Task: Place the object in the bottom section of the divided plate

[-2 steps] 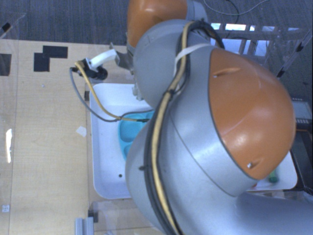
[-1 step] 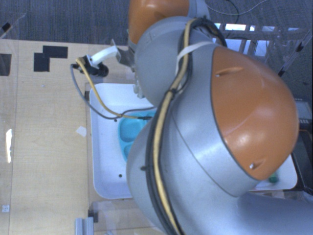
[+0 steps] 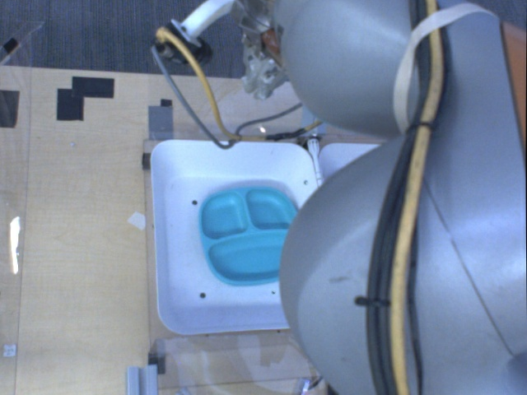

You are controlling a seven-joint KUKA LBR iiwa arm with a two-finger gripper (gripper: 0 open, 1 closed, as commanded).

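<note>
Arm bulk [image 3: 412, 220] covers the right side, hiding the second bin and the divided plate's right edge.

The glossy blue divided plate [image 3: 247, 235] lies flat in the left white bin [image 3: 177, 220] on the pale wooden worktop [image 3: 74, 245], its single long section toward the near side. No object is discernible; the jaws cannot be told.

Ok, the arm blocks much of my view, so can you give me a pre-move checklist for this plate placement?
1. Blue divided plastic plate lies in the left shallow white bin: ok.
2. Plate's wide bottom section is bare where visible: ok.
3. Object between the hand's fingers: cannot tell.
4. Hand over the plate: not ok, it is beyond the bin's far edge.
5. Grey arm hides the plate's right side: not ok.
</note>
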